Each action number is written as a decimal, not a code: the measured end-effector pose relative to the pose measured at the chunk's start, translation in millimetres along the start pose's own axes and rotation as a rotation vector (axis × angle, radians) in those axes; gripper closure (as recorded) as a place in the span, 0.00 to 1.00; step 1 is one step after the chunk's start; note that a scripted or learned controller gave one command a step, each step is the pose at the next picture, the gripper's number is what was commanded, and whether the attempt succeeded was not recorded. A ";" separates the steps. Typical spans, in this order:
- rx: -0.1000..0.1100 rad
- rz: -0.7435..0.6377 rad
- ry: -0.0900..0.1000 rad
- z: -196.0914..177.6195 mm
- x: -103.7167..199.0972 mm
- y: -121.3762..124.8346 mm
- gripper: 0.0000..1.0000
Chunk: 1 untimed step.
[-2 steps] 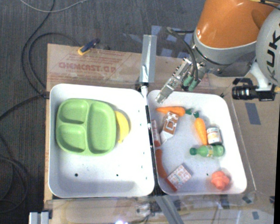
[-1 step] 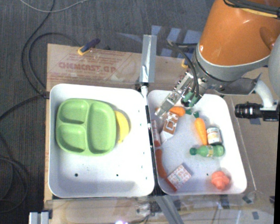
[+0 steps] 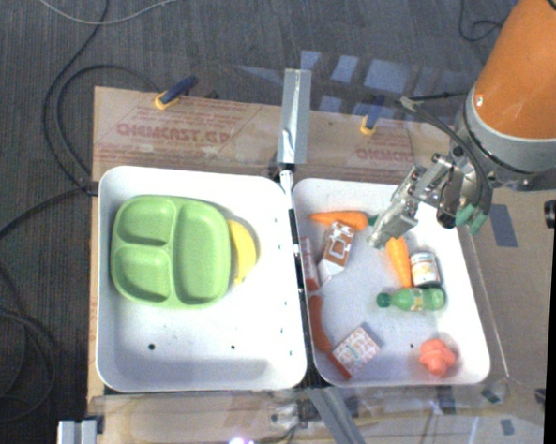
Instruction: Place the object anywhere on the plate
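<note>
A green divided plate lies in the left bin, with a yellow object poking out from under its right edge. My gripper hangs over the upper part of the right bin. It sits between an orange carrot lying crosswise and a second carrot pointing down. Nothing is visibly held in it. A white and orange packet lies just left of the gripper tip.
The right bin also holds a small jar, a green bottle on its side, an orange-red toy, a small patterned box and a long red piece by the left wall. The arm's orange band looms at top right.
</note>
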<state>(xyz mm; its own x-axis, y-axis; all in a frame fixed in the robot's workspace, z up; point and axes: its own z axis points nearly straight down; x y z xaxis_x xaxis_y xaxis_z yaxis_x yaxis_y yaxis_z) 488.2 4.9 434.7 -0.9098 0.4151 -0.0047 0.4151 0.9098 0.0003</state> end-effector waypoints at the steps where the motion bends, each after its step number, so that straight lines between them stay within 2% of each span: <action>1: 0.001 0.004 0.001 0.5 -28.4 -68.5 1.00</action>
<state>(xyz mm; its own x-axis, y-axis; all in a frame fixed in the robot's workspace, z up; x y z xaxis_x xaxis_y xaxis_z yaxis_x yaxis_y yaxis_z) 485.6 -69.2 434.3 -0.9081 0.4187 -0.0040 0.4187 0.9081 -0.0007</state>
